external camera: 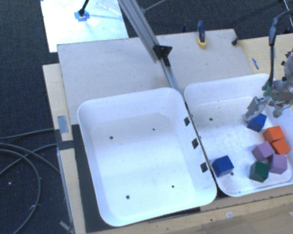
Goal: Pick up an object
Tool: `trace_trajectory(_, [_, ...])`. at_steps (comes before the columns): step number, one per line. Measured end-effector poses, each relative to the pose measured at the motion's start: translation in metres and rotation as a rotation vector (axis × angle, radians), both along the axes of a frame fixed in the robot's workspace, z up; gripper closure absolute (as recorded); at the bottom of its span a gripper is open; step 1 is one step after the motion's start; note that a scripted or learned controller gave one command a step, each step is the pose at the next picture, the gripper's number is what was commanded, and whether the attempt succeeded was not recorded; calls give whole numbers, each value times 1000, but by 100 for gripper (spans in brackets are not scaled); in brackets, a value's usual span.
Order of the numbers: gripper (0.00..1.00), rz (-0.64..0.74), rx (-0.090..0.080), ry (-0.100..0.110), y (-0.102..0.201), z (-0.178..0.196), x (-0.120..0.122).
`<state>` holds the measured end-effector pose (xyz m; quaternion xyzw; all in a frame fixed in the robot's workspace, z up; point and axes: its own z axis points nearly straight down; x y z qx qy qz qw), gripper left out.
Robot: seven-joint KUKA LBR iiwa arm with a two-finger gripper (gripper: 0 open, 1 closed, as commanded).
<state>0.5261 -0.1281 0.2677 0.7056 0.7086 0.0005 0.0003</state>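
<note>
My gripper (265,109) hangs over the right bin (217,107), near its far right side, with its fingers spread open. A blue cube (257,123) lies just below the left finger (253,107), not between the two. Further toward the front sit two orange blocks (273,134) (281,146), two purple blocks (263,151) (278,164) and a green block (259,171), packed close together. A second blue cube (222,165) rests alone by the bin's left wall.
The left bin (141,153) stands beside the right one, divided from it by a shared rim (195,144). A metal pole (142,25) slants over the board behind the bins. Cables lie on the floor at left.
</note>
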Motion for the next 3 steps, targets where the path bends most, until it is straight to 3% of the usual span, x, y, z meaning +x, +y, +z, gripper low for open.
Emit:
trace_trajectory(1, [0, 3, -1, -4, 6, 10, 27])
trace_trajectory(2, [0, 4, 3, 2, 56, 10, -36])
trace_trajectory(3, [0, -4, -3, -6, 7, 18, 25])
